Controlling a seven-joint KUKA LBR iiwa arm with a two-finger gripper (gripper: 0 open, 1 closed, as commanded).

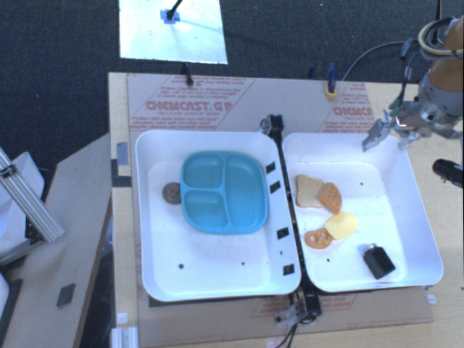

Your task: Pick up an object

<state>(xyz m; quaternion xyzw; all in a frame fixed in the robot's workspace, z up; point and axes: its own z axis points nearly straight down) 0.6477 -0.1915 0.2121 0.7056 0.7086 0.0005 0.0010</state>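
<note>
A grey robot arm reaches in from the right, its tool poised over the far rim of the right bin, fingers spread and nothing between them. One finger points down toward the bin's back-left wall; the other sits close to the wrist.

The objects lie on the floor of the right bin, well apart from the tool. A pale slice of toast rests near the bin's left side, with an orange waffle-patterned biscuit touching its right edge. Just in front of them, a yellow chip-shaped piece overlaps a small brown pretzel. A black block sits alone toward the bin's near right corner, tilted at an angle.

In the left bin, a blue divided plate lies flat near the centre, three compartments facing up. A small round brownish disc touches the plate's left edge.

Both bins sit side by side on a board printed with red lettering, laid across the bench. Beyond it, a pale square sheet lies on dark carpet.
</note>
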